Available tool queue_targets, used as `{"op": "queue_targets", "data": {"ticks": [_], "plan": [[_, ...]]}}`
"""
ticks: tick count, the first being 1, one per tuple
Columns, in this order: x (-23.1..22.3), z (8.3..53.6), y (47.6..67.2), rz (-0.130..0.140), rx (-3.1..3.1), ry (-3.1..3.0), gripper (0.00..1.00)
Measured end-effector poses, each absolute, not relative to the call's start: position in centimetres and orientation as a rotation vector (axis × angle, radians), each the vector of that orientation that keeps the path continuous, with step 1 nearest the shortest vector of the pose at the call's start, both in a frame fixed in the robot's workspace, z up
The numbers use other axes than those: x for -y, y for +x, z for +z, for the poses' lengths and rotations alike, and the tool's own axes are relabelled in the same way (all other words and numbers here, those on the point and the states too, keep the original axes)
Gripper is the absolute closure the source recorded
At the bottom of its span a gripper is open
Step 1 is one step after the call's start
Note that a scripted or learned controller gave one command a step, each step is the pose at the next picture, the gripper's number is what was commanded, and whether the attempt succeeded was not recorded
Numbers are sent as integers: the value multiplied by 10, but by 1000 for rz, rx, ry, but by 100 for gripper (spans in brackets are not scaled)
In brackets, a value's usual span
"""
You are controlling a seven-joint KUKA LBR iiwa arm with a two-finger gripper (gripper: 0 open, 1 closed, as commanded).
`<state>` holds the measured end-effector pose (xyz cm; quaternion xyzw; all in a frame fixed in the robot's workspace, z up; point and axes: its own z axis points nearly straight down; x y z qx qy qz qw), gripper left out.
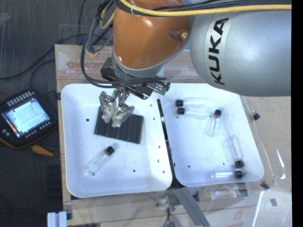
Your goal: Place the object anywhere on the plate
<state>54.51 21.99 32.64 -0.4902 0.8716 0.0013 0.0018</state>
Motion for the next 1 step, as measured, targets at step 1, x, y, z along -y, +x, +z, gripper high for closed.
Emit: {"op": "queue_targets", "data": {"ticks": [1], "plan": [[-212, 220, 508, 7, -2664, -1666, 100]]}}
